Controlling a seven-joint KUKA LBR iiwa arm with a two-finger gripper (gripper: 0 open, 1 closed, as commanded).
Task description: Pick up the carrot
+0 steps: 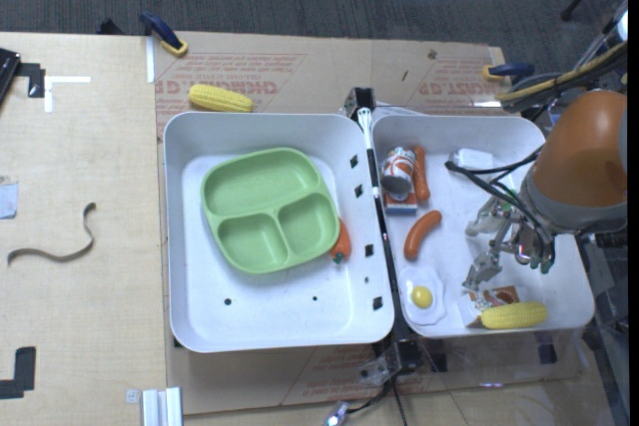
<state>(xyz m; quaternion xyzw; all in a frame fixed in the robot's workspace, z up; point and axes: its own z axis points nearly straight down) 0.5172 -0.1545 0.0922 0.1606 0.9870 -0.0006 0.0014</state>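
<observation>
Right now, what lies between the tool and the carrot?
In the camera view, a sausage and the two bins' adjoining walls lie between the tool and the carrot beside the green plate.

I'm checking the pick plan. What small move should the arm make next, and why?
Probably swing left across the divider toward the left bin. The carrot lies there against the green plate's right edge, while the gripper hangs over the right bin, near a corn cob.

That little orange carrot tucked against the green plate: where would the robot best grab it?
Probably at its free middle, from straight above. The small orange carrot lies in the left white bin, pressed against the green divided plate's right rim, so one finger likely must wedge along that rim, the other on the open right side.
</observation>
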